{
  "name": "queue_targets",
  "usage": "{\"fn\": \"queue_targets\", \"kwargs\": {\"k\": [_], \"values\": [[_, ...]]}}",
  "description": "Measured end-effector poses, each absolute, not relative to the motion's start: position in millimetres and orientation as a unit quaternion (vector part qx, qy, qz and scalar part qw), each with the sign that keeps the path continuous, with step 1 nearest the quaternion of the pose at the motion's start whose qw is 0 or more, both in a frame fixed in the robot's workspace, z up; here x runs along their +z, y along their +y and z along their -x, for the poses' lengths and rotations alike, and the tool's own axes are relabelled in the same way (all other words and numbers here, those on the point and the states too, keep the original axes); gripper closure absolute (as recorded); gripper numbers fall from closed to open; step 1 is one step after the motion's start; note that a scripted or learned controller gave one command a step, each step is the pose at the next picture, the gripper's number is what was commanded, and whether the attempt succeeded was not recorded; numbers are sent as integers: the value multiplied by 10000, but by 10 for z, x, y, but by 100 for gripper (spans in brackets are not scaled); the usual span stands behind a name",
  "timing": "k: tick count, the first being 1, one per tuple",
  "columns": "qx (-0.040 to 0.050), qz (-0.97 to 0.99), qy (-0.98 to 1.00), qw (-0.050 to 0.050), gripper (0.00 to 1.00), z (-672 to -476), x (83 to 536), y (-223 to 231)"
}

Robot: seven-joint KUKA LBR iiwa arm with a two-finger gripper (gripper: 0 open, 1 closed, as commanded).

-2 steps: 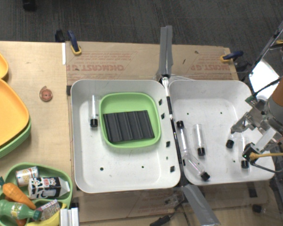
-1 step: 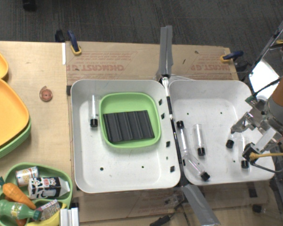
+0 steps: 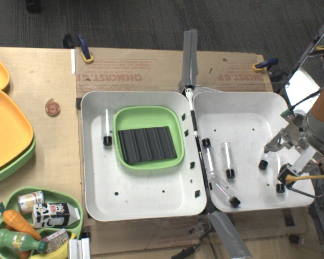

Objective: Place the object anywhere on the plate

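- Camera view: the claw hangs over the right edge of the right bin. From this slant I cannot tell whether it is spread or pressed together, and nothing is seen pinched in it.
- The likely object is a clear capped tube lying flat near the middle of the right bin, its black cap toward the near side. It is apart from the claw.
- Two similar tubes lie close by, one along the bin's left wall and one at the near-left corner.
- The green plate sits in the left bin, well apart from the tube. A dark ribbed block covers most of its floor.
- Handling, as a judgement:
  - The tube looks light, stiff and smooth, so it may roll or slip.
  - Taking it across the mid-body, square to its length, seems the safest hold.
  - A hard squeeze could crack thin plastic.
  - Released on the ribbed block, it might roll into a groove or onto the rim.
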State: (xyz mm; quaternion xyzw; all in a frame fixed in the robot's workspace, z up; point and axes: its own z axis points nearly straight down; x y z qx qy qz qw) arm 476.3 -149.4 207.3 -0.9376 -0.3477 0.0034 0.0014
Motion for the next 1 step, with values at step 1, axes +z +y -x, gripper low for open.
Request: {"fn": "queue_targets", "kwargs": {"k": [1], "values": [[34,9376,-3477,14,0,-4763,2073,-1494]]}}
